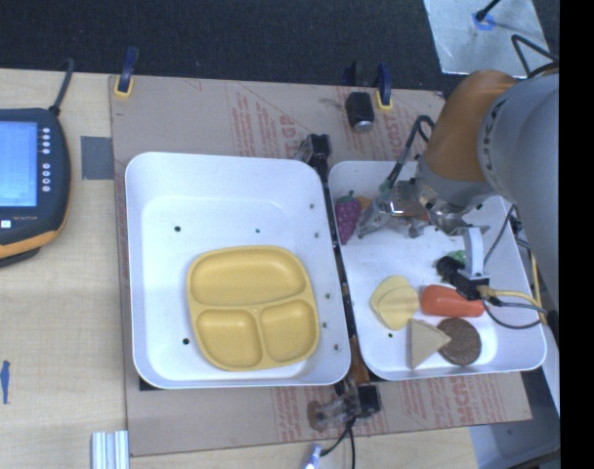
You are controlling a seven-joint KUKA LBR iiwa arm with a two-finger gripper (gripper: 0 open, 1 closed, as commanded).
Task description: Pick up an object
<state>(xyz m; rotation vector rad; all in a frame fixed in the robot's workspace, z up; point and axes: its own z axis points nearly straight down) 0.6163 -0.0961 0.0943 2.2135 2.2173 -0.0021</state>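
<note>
While the end effector (390, 213) sits low in the right bin (502, 364) near its far-left corner, purple grapes (347, 215) lie just left of it by the dividing rim; fingers too blurred, cannot tell if apart or together, nothing visibly held; open white floor nearer the camera; beyond that, yellow piece (395, 301), carrot (449, 302), tan wedge (424, 342), brown disc (461, 340); left bin (150, 193) holds yellow divided tray (252, 306).

light wood bench (43, 360), brown cardboard sheet (229, 115) on it, dark carpet floor (229, 18) beyond
</note>
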